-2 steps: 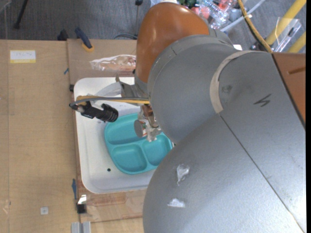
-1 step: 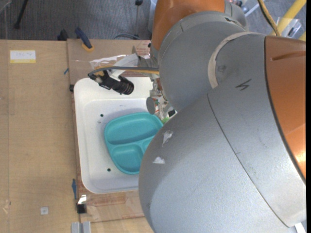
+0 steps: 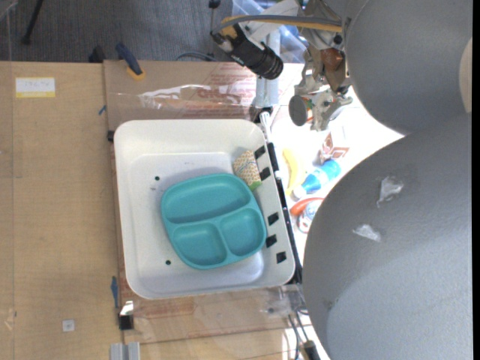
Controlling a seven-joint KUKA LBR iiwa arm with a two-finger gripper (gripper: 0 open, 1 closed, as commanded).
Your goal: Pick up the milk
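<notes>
milk (image 3: 333,148) lay in the right bin at the frame's right-centre, just below the hand (image 3: 321,111), whose grip i could not tell, while a teal plate (image 3: 214,220) filled the left bin (image 3: 142,201).

Left bin (image 3: 135,201) smooth white plastic, slight sheen; teal divided plate (image 3: 214,220) matt plastic; sponge (image 3: 247,168) rough, coarse-textured; bench (image 3: 52,201) pale wood, matt; arm shell (image 3: 405,261) smooth grey, satin
</notes>
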